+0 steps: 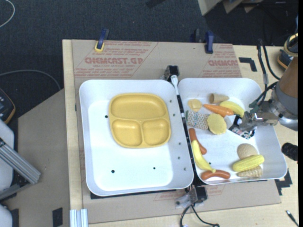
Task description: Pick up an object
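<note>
A: Looking down on the bench, why did all the toy food sit in the right bin [265,141]?

B: It read as the pick side. The left bin [94,141] bore only a yellow divided plate [140,118], which I judged a likely drop spot. The food lay loose and crowded toward the divider between the bins: a carrot [218,109], a banana [234,107], a round yellow slice [217,124], a red sausage [197,141], a second banana [200,156], a corn cob [248,163] and a hot dog [216,175].

A: And the gripper [246,123]?

B: It hung low over the right bin's middle, just right of the yellow slice, the arm [288,103] reaching in from the right edge. Which object the task meant was not given; the slice and the banana above it were nearest.

A: Were its fingers parted? Did it have anything?

B: I could not tell. The tip was a dark, busy cluster against the white floor, and nothing could be made out in its grip.

A: What else was unclear?

B: Something small and dark sat beneath the tip, unreadable. The arm was cut off at the frame edge. A tan lump [246,150] and a pale ridged piece [250,173] beside the corn were hard to name.
</note>
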Motion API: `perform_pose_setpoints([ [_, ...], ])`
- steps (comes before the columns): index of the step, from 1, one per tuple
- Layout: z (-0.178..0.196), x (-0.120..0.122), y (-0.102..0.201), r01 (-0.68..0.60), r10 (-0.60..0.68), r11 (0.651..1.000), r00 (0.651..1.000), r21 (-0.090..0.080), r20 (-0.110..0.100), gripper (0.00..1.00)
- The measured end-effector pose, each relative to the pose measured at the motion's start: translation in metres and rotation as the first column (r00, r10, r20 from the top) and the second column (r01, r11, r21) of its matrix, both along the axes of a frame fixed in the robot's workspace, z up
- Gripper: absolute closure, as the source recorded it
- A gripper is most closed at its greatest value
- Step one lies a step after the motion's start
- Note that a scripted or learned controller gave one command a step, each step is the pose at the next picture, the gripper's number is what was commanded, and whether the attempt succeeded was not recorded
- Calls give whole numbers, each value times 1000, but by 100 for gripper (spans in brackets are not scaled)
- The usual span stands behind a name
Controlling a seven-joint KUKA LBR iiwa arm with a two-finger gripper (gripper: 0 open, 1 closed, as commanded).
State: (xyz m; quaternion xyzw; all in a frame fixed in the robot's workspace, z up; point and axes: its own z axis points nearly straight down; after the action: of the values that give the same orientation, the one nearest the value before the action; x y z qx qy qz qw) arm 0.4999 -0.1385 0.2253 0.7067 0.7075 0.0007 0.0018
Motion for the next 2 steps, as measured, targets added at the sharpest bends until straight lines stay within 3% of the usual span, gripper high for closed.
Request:
perform_pose_setpoints([
  [2,-8,70,89,-5,5,1000,1000,1,1,100],
])
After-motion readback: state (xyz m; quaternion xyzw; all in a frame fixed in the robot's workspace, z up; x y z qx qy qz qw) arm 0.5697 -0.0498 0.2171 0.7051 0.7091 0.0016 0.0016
